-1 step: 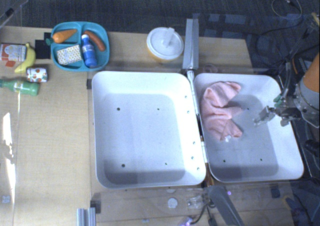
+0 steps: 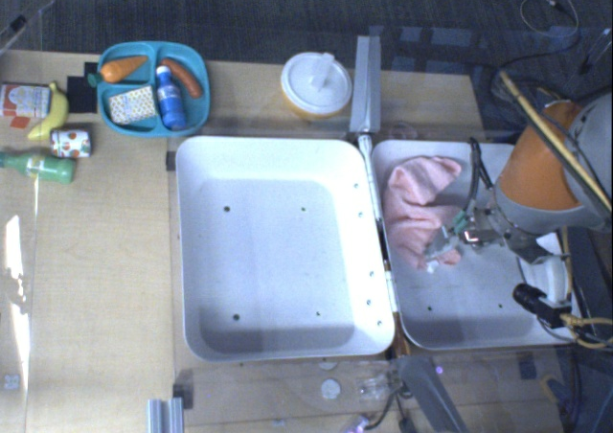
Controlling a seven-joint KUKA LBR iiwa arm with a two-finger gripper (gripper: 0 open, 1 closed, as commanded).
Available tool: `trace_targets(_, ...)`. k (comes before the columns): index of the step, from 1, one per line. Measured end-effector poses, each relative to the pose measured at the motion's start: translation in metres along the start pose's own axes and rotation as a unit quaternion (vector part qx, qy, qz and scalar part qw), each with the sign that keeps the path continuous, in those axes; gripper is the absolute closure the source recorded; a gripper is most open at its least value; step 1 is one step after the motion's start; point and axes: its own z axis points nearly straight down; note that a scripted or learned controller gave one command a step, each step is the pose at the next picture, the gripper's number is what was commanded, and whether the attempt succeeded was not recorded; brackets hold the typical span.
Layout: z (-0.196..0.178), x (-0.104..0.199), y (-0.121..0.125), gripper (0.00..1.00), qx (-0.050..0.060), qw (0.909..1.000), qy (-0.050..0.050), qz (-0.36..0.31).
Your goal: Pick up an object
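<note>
Two shallow white bins are seen side by side on the desk (image 2: pixel 96 326). The left bin (image 2: pixel 278 249) is shown with only its bare floor and a few small dark holes. In the right bin (image 2: pixel 469 316), a crumpled pink cloth (image 2: pixel 414 203) is found against the left wall, in the upper half of the bin.

The grey arm (image 2: pixel 551 182), with its orange band, is extended in from the right over the right bin. The claw (image 2: pixel 445 247) is lowered at the lower right edge of the pink cloth, where it appears to be touching or just beside the fabric. The tip is blurred and small in the view, so whether the claw is spread or pressed together cannot be told, and no cloth is clearly seen caught in it.

Beyond the bins, at the far edge of the desk, a white lidded cup (image 2: pixel 316 84) is placed just above the gap between the bins. Further left, a blue divided tray (image 2: pixel 196 86) is seen, in which an orange carrot-like piece (image 2: pixel 124 68), a blue bottle (image 2: pixel 170 98) and a patterned packet (image 2: pixel 132 106) are held. Near the left edge, a yellow banana (image 2: pixel 53 112), a small can (image 2: pixel 70 143) and a green bottle (image 2: pixel 38 167) lying on its side are grouped close together.
</note>
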Motion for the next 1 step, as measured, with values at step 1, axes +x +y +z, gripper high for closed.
trace_targets(1,-0.0094,0.0002,0.0023,1.0,-0.001,1.0,0.0,0.0)
